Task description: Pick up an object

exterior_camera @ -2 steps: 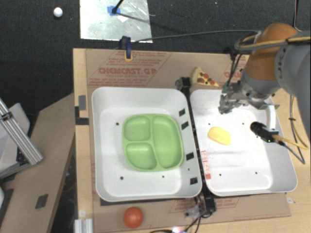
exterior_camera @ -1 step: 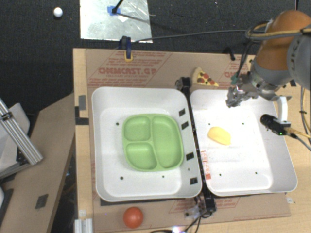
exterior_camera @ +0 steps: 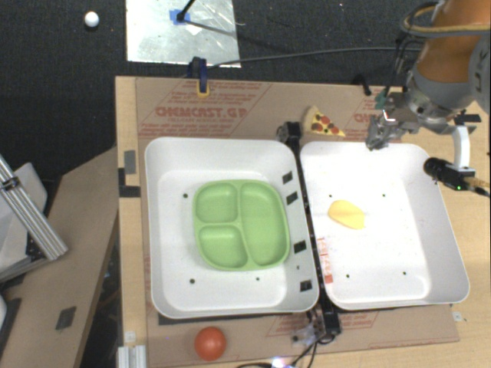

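While my gripper (exterior_camera: 377,139) hangs over the far rim of the right bin (exterior_camera: 430,282), the yellow object (exterior_camera: 347,214) lies alone on that bin's floor, nearer its left wall and well apart from me. Left of the right bin sits the left bin (exterior_camera: 165,282), bearing a green divided tray (exterior_camera: 240,225). A pizza-slice toy (exterior_camera: 324,123) rests on the bench just beyond the right bin's far left corner; an orange ball (exterior_camera: 209,343) lies near the left bin's front. Whether my grip is parted or closed I cannot tell; it is too small and dark.
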### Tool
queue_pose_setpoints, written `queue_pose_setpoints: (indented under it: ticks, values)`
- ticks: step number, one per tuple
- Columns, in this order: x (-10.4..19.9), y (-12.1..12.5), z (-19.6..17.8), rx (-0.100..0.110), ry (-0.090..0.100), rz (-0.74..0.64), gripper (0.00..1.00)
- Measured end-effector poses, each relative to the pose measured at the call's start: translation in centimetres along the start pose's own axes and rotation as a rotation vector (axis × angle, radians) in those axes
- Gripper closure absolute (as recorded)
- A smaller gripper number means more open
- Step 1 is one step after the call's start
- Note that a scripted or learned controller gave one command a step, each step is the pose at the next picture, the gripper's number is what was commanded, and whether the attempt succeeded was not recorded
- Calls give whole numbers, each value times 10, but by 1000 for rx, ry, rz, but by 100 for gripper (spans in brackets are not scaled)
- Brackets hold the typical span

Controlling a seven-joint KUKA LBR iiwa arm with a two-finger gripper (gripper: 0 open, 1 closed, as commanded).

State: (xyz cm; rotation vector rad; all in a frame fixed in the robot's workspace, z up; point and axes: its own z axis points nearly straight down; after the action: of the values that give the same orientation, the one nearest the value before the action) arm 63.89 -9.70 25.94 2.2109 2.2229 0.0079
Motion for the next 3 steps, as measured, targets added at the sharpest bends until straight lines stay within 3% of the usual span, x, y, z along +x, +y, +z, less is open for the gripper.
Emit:
queue_pose_setpoints:
  ticks: [2, 3]
  values:
    - [107, -30, -2, 8, 3, -4, 100]
    - [148, -56, 19, 10, 2, -3, 100]
